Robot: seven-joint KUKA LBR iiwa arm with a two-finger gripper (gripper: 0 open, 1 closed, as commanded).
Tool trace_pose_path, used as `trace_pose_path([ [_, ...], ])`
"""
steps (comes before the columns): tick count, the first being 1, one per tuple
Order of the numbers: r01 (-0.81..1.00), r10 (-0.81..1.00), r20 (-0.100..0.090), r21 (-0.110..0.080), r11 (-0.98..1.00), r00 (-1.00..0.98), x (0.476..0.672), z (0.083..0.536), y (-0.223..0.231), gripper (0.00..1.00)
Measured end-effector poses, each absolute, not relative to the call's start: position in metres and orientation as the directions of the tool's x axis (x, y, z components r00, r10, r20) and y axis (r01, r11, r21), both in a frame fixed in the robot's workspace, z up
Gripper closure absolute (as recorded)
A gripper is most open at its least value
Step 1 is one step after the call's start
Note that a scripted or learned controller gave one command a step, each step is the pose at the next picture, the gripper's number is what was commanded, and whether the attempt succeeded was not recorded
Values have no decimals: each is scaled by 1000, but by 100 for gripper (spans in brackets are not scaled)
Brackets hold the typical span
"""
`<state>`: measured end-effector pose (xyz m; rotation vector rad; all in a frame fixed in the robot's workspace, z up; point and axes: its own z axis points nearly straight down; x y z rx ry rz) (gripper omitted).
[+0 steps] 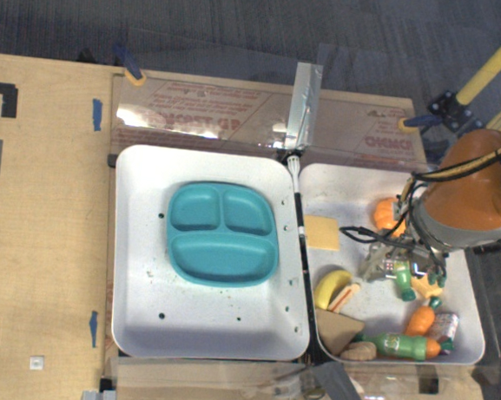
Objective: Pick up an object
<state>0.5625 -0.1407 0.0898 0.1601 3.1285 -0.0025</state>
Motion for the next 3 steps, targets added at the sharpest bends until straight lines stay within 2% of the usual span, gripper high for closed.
trace_pose_path([
  [1, -360, -360, -11, -8, 933, -933, 575, 126, -222, 100],
  [2, -405, -405, -13, -6, 915, -914, 513, 89, -221, 100],
  [3, -329, -329, -14, -4, 944, -944, 614, 89, -185, 100],
])
